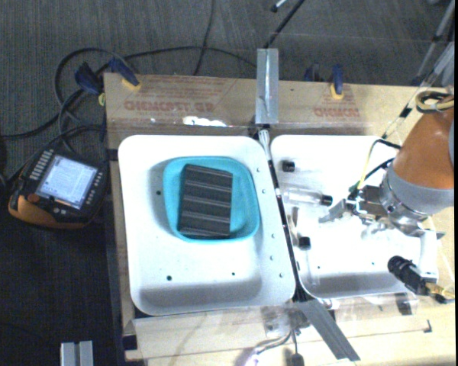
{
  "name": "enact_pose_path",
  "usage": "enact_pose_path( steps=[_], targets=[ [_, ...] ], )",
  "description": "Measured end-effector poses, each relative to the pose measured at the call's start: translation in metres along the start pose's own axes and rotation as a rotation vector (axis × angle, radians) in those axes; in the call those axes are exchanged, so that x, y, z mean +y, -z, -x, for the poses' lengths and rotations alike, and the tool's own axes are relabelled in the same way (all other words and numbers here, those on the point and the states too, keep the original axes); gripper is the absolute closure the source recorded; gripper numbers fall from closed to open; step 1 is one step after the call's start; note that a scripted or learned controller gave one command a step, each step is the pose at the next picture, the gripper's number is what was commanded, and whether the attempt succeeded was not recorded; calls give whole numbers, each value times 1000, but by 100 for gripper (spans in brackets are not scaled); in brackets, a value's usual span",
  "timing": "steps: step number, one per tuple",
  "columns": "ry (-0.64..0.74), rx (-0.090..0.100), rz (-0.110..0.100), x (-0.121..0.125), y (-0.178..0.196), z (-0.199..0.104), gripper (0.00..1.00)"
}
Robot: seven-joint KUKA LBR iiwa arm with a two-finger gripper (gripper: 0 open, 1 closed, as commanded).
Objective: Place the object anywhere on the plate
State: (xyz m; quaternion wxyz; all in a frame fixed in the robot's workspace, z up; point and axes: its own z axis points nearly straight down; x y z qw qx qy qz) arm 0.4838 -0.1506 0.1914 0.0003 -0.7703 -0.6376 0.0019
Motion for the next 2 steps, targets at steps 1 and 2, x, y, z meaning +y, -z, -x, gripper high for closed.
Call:
enact_pose_path(
  steps=[1, 2],
  targets=[
    [36, -1, 2, 9, 85, 50, 0],
    [-140, 2, -2, -5, 17, -28, 0]
  ],
)
